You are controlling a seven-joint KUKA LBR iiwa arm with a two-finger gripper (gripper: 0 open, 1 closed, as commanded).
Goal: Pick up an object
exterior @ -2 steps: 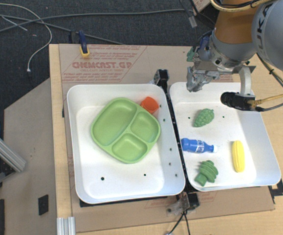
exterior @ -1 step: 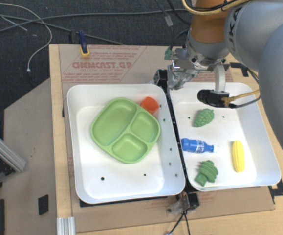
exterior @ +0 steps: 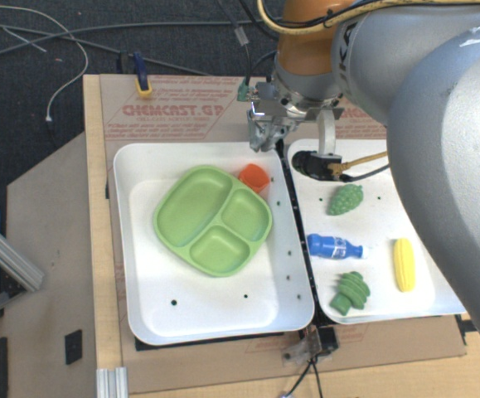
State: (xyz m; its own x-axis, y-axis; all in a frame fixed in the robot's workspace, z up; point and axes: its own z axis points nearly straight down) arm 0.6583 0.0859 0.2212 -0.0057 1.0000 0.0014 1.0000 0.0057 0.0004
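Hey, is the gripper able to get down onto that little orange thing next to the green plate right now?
Probably yes. The gripper hangs just above and behind the orange object, which lies uncovered in the left bin. The green plate touches its near side, so room around it is tight.

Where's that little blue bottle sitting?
The blue bottle lies in the right bin, near its left wall, between the green grapes above and the green leafy toy below.
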